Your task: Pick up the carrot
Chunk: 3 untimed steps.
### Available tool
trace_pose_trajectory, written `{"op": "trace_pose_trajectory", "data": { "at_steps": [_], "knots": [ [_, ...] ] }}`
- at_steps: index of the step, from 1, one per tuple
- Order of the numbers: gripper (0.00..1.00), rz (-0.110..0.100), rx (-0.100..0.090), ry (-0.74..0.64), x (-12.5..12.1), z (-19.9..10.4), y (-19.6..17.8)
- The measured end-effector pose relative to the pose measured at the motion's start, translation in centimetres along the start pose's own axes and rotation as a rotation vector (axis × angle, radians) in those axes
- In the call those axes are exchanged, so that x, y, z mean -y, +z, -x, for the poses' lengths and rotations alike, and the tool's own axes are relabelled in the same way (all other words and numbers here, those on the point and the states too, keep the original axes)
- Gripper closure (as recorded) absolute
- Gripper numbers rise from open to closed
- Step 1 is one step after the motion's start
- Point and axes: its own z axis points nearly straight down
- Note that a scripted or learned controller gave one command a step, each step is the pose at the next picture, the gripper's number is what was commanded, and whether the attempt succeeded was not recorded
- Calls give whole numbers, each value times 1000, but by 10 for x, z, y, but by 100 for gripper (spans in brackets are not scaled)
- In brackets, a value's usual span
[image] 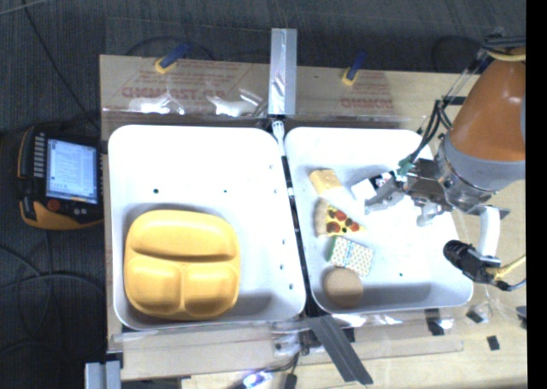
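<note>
My gripper [402,205] hangs over the right bin [427,280], in its right half, below the grey wrist and orange band. Its two grey fingers [381,198] stand apart, open, with only white bin floor between them. To its left lie several toy foods: a tan roll-shaped piece [325,180], a pizza slice [338,221], a green-and-white checkered packet [351,256] with a green strip along its left edge, and a brown round piece [344,285]. None of them touches the gripper. No piece here has a shape I can name as the carrot.
A large yellow bread-shaped loaf [181,260] fills the lower left of the left bin [197,152]. A raised divider [293,216] separates the two bins. A tablet [61,175] lies off the bench at left. A metal bar [283,71] stands at the back.
</note>
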Motion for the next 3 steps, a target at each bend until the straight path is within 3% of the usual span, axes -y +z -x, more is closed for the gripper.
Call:
{"op": "trace_pose_trajectory", "data": {
  "at_steps": [1, 2, 3],
  "knots": [
    [0, 0, 4, 293, -89, -45, -87],
    [0, 0, 5, 824, -112, -28, -102],
    [0, 2, 4, 1069, -155, -5, -189]
  ]
}}
